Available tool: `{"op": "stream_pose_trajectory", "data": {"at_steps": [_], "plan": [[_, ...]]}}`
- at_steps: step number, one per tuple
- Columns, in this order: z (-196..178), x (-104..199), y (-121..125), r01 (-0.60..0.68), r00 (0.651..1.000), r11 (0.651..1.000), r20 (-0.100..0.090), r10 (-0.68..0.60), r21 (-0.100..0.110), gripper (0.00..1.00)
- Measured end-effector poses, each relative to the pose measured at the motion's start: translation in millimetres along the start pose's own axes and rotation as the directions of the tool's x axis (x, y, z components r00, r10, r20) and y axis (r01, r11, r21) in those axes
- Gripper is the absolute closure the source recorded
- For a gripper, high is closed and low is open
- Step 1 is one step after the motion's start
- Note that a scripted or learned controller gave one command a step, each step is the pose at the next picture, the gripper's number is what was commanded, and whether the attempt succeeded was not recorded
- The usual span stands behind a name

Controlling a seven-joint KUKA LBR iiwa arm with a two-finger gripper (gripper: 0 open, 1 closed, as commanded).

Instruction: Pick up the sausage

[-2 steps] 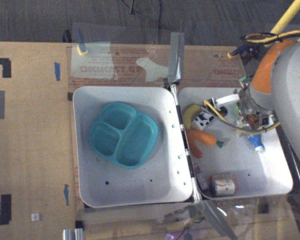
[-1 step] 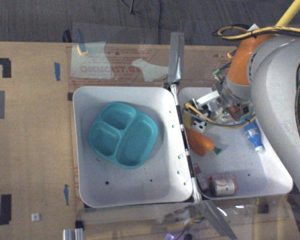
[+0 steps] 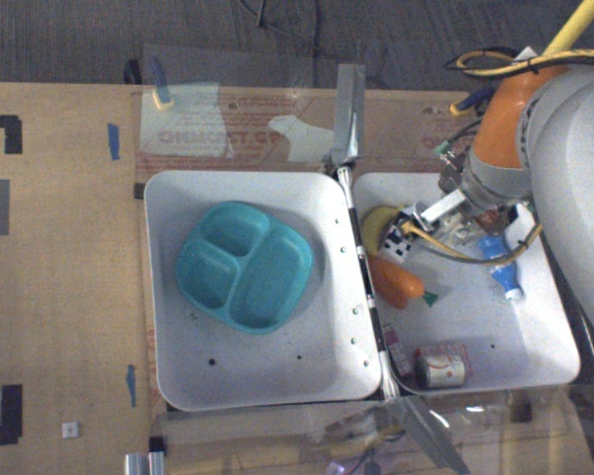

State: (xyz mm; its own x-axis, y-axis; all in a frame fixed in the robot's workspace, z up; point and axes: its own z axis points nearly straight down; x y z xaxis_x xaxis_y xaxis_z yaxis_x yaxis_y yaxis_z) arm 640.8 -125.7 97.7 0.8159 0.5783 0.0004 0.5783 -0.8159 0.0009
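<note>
Gripper (image 3: 460,231) near one carrot (image 3: 397,281), one banana (image 3: 376,225)

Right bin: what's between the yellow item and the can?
An orange carrot lies between the yellow item and the can, seen in the camera view.

Bulky pale grey arm (image 3: 574,166), orange band (image 3: 502,117) above darker grey wrist (image 3: 490,181), yellow cables (image 3: 495,60) looped on top.

Robotics lab, plainly: bench (image 3: 59,295) topped with cardboard, marked out with blue tape (image 3: 113,142) and black corner marks (image 3: 5,132); left bin (image 3: 173,364) and right bin (image 3: 554,354), both shallow and white, set side by side; clear plastic sheet (image 3: 228,97) behind them; industrial grey-and-orange arm (image 3: 564,137) reaching in; loose cables (image 3: 267,3) on grey carpet (image 3: 79,18).
</note>
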Motion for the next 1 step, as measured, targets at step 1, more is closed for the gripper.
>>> {"op": "stream_pose_trajectory", "data": {"at_steps": [1], "plan": [[9.5,13.9,-21.6,0.333,0.943,0.943,-0.001,-0.333,-0.001,1.0]]}}
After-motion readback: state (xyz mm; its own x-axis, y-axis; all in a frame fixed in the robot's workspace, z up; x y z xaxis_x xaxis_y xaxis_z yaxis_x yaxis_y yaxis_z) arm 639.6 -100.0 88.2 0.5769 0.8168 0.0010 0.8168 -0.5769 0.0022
